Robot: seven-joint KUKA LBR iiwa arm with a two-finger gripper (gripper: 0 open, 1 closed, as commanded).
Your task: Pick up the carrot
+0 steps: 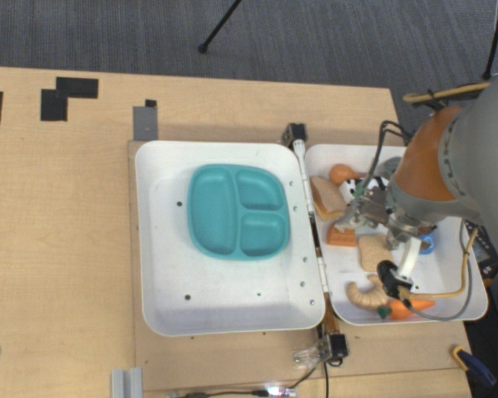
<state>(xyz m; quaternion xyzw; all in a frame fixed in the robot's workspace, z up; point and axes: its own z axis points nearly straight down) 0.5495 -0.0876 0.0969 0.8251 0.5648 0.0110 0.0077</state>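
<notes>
I see the carrot (408,306) lying loose at about five o'clock in the right bin (476,303), crowded against a croissant (367,293), so it needs a careful approach. My arm (448,160) leans in from three o'clock, tool (357,210) low over the toy food near the bin's middle; I cannot tell its grip.
</notes>
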